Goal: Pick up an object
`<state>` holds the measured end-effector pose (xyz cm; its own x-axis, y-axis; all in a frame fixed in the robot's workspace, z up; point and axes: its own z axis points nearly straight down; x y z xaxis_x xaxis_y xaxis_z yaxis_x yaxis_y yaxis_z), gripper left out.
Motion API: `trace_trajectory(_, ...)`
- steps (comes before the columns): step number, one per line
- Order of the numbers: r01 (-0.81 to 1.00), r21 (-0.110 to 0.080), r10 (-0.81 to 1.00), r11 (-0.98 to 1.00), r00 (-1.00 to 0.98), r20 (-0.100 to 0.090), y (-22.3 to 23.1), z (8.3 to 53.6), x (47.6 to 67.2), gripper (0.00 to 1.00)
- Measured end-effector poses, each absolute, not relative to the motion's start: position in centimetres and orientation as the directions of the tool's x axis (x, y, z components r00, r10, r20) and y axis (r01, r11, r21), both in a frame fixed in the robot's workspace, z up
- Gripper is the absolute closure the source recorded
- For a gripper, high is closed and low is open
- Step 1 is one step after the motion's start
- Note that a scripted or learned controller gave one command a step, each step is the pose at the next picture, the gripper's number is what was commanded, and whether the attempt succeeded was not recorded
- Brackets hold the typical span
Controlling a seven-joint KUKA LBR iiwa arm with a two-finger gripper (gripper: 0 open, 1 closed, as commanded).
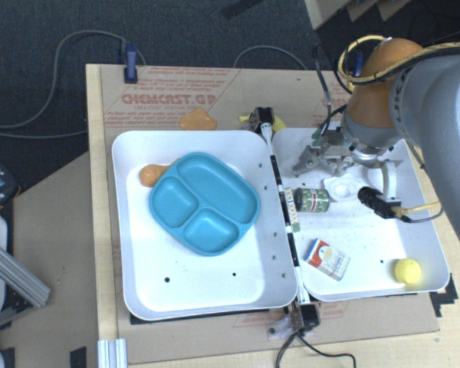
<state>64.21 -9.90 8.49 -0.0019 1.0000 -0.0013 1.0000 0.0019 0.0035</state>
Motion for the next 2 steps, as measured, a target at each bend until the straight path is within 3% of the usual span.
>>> trace_trajectory(2, 1.000, -0.003, 1.000, -0.001, 0.001, 0.001, -9.8, 8.5, 60.6, 0.00)
